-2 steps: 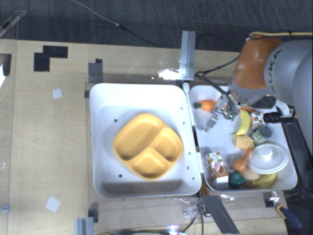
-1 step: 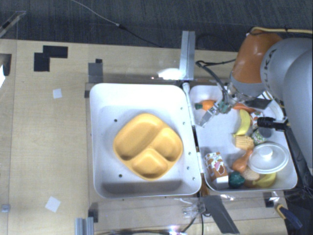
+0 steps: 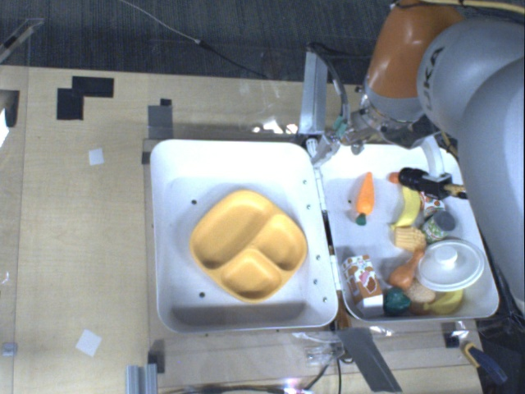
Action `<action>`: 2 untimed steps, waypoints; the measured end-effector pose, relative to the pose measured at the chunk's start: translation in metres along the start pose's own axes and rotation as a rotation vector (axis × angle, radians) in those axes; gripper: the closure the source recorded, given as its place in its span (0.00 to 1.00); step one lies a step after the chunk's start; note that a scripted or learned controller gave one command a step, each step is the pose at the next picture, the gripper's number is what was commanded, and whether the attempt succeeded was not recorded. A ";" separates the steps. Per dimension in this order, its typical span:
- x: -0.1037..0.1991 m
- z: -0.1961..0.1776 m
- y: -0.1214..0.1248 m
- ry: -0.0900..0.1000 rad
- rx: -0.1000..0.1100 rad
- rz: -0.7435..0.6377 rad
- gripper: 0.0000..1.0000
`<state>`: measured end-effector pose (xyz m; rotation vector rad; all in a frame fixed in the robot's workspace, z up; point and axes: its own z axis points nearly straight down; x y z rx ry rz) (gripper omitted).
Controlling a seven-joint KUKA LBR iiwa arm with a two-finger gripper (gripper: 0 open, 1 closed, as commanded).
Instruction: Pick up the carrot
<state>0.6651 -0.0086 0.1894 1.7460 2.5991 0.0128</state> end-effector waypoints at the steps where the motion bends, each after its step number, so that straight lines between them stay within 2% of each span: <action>1: -0.024 0.003 -0.045 0.001 0.008 0.055 0.00; 2: -0.070 0.086 -0.028 -0.005 -0.006 -0.001 0.00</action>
